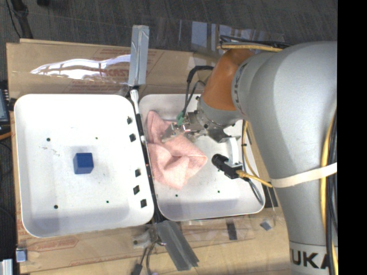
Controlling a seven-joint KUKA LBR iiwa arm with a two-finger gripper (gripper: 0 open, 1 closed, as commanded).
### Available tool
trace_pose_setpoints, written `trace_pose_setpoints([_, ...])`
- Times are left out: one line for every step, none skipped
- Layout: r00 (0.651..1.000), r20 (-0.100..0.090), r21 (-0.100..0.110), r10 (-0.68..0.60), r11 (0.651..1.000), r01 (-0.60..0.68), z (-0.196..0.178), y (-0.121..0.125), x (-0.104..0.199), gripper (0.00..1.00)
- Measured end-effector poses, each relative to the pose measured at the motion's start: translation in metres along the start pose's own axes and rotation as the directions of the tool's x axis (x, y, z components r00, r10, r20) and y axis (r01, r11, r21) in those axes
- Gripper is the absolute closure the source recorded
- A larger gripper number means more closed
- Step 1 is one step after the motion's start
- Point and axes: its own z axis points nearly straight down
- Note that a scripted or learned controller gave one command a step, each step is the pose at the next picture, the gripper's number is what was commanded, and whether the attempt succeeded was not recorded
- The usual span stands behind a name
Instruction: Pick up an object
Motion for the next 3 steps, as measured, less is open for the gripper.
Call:
trace_pose_setpoints([1.0, 0.0, 0.001, -0.016, 1.0, 0.016, 0.0, -0.097, 0.022, 0.0])
trace_pose_setpoints([1.0, -0.001, 0.002, -0.021, 1.0, 0.021, -0.009, -0.097, 0.022, 1.0])
trace_pose_setpoints([0.996, 0.0, 0.001, 0.095, 0.996, -0.095, -0.1, -0.028, 0.048, 1.0])
